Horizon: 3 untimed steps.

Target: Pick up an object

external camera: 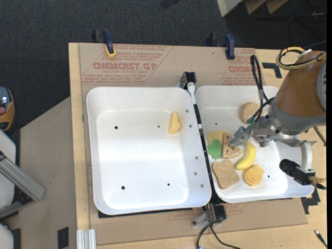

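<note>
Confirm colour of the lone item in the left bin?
Yellow-orange, a small wedge-like piece near the left bin's upper right; camera view shows it clearly.

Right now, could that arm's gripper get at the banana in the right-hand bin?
Probably yes. The gripper hangs just left of the banana, which lies uncovered with nothing on top, though the toast slice and other toy food crowd close.

We count two white bins (104,154). One yellow wedge (174,122) in left bin. Right bin: one banana (247,157), one bread slice (225,173), one green piece (215,149), one orange ridged piece (253,176), one tan roll (249,111).
</note>
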### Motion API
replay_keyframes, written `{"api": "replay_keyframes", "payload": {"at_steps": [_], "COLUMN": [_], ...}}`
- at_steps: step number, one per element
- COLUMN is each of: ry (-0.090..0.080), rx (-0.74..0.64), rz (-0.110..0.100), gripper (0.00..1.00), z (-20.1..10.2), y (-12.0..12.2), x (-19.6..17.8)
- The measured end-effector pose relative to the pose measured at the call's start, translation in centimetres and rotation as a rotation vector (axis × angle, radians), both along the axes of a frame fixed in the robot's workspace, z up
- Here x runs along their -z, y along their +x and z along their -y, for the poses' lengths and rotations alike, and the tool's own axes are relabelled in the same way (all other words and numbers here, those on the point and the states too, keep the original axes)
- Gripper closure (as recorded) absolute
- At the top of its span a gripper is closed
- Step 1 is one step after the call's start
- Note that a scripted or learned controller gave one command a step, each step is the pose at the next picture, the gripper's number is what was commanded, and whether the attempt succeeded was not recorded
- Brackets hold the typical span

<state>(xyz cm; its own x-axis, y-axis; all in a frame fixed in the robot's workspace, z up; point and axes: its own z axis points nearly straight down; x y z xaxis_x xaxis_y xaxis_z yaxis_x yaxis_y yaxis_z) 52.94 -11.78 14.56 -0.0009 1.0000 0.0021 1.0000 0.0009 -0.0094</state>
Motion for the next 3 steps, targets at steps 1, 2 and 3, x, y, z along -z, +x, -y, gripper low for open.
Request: {"api": "replay_keyframes", "payload": {"at_steps": [1,2,3], "ry": [-0.002,-0.002,-0.002], "rx": [0.003,0.002,0.003], "rz": [0.012,0.017,0.018], "gripper": [0.00,1.00,1.00], "z": [-2.7,-2.7,-2.7], "y": [-1.9,-1.8,-1.8], "x": [6.2,4.8,3.8]}}
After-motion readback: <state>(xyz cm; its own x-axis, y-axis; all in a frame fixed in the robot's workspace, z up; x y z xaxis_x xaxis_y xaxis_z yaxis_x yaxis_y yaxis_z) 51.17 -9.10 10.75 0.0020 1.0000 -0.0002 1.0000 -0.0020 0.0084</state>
